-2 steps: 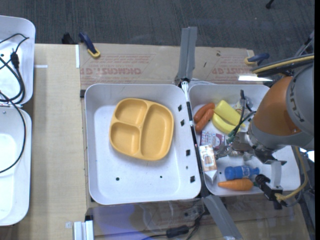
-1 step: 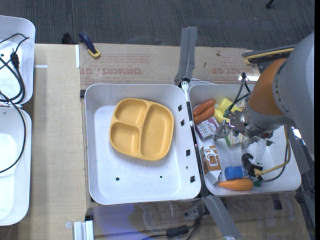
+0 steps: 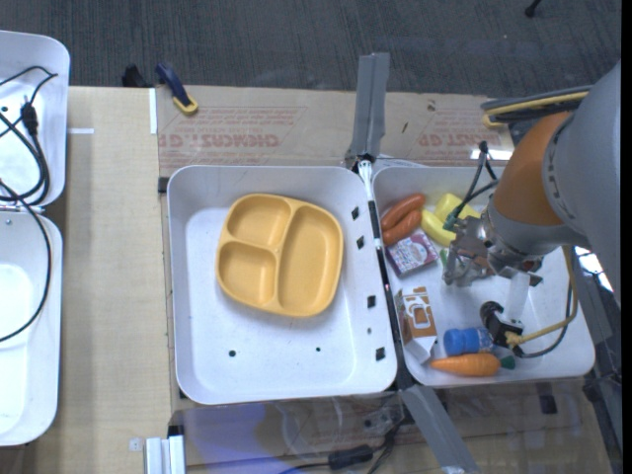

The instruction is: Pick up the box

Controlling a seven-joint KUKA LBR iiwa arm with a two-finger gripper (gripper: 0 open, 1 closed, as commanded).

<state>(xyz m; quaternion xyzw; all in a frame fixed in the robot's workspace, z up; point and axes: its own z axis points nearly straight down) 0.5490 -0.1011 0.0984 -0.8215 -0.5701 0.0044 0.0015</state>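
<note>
Camera view from above shows us two white bins side by side on the bench: the left bin (image 3: pixel 193 294) holds a yellow divided plate (image 3: pixel 280 255) set toward its upper middle, with bare white floor all around it, widest along the near edge. The right bin (image 3: pixel 578 349) is far more crowded. We see the box (image 3: pixel 417 313), a small brown carton with white print, lying flat against that bin's left wall, just inside the divider between the bins. Just above it lies a purple-and-white packet (image 3: pixel 412 253), and above that two orange-red sausages (image 3: pixel 401 217) beside a yellow item (image 3: pixel 444 217). Below the box a blue object (image 3: pixel 461 341) and a carrot (image 3: pixel 466 365) sit close along the near rim, hemming the box in on that side. The arm (image 3: pixel 538 181) reaches in from the right and covers the bin's upper right part; the gripper (image 3: pixel 464 265) hangs to the right of the packet and up-right of the box, apart from it. We cannot tell how its jaws stand, and we see nothing held there. The only open floor near the box is a strip to its right, under the wrist.
</note>
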